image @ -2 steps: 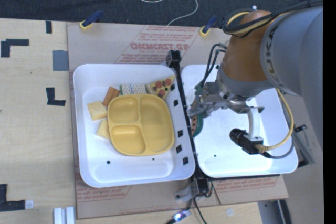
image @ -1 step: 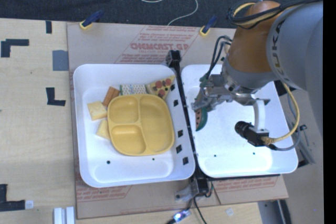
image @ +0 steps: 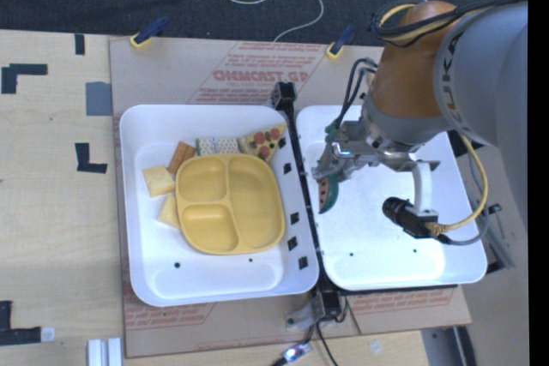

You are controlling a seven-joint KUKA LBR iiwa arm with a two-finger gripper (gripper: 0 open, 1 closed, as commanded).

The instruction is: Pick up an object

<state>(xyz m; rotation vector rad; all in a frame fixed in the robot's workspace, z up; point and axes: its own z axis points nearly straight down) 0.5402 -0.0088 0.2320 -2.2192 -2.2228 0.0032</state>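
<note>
Gripper (image: 330, 176): low over right bin (image: 386, 261) beside divider | watermelon slice toy (image: 327, 195) at fingertips | grasp state: cannot tell | yellow tray (image: 230, 203) fills left bin (image: 146, 261).

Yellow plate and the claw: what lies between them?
In the camera view, the yellow plate sits in the left bin and the claw over the right bin. Between them lie bare white bin floor and the black divider where the bins meet.

Grey arm (image: 489, 73), orange band (image: 412, 64), yellow cable (image: 467, 219).
</note>
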